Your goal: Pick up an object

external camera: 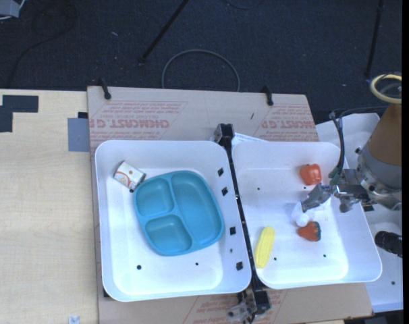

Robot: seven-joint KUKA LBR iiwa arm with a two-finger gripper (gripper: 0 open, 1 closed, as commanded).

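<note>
the gripper (315,200) hangs just above the white ball (302,217) in the right bin (285,279), apparently lined up to grab it; whether it is wide or narrow, i cannot tell.

Printed in reddish letters on the cardboard sheet (191,117) under the bins, along its upper edge, two marks appear upside down and mirrored; they seem to read "CHEMCOST G.P.", though the letters are not sure. A similar faint red print runs along the sheet's lower edge, too blurred to read. The small carton (128,175) in the left bin carries an orange design with no legible words.
</note>
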